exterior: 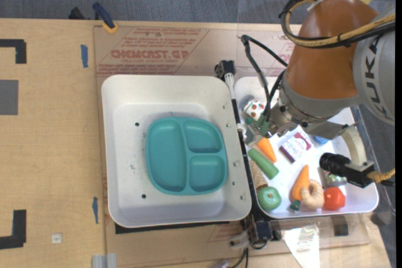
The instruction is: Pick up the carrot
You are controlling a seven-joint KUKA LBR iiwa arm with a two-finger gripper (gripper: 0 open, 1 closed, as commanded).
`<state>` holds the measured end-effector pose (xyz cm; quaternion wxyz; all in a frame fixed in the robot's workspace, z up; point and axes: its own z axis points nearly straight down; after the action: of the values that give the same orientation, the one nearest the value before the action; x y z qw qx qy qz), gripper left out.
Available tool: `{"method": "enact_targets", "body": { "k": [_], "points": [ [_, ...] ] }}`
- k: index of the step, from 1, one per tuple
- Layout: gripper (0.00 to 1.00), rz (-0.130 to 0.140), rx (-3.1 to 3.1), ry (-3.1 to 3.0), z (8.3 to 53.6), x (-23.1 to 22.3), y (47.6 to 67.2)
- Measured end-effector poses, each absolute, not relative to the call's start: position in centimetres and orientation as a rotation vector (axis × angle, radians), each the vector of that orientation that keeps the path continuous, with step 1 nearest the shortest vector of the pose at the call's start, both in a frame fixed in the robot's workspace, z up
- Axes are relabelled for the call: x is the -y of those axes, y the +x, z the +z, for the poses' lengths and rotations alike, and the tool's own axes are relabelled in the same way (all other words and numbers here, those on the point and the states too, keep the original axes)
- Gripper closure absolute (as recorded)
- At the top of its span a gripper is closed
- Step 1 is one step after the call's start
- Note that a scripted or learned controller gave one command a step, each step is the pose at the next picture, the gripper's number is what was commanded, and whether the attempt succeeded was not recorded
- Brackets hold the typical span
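Showing the gripper (269, 130) hanging over the right bin's (366, 205) left side, grip state impossible to tell, one carrot (267, 149) lying just near of it, beside a green vegetable (262, 161).

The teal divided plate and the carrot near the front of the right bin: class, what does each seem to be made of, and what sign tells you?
Teal divided plate: likely moulded plastic, smooth and matte; one even colour with soft rounded compartment ridges. Carrot: probably a plastic toy, slightly glossy; its orange is flat and uniform, though the picture is too coarse to be sure.
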<state>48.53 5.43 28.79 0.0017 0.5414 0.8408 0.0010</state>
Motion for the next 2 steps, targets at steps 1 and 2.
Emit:
{"method": "enact_targets", "body": {
  "k": [1, 2],
  "points": [
    [1.0, -0.009, -2.539, 1.858, 20.0, -6.8, 48.7],
    [1.0, -0.002, -2.757, 1.507, 18.4, 0.9, 48.0]
  ]
}}
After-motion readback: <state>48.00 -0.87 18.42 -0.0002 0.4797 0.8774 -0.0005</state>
